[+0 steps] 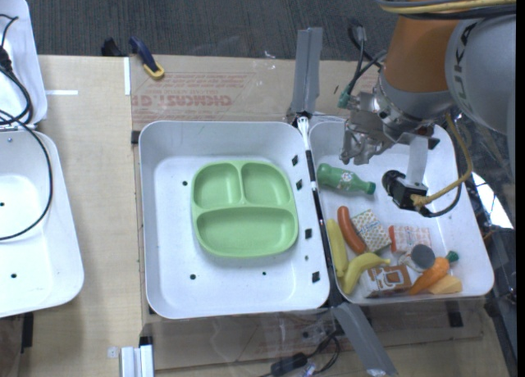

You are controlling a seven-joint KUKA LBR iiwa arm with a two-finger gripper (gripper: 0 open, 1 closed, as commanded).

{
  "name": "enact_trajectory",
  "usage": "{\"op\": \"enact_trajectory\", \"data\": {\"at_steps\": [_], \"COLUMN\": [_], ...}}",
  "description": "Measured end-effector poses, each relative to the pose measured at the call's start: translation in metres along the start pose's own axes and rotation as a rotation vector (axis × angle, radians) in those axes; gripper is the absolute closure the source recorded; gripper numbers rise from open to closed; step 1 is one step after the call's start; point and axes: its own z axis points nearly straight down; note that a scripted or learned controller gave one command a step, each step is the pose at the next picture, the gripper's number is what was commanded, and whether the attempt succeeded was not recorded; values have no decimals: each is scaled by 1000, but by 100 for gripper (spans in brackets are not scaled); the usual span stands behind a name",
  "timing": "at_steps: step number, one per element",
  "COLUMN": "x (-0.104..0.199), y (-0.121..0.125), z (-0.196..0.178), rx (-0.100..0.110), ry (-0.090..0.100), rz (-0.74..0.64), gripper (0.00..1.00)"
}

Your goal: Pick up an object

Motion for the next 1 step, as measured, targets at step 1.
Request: {"op": "enact_trajectory", "data": {"at_steps": [1], "x": [103], "y": [-8], "z": [-50], "rx": [-2], "ry": [-1], "rz": [40], "gripper": [100]}}
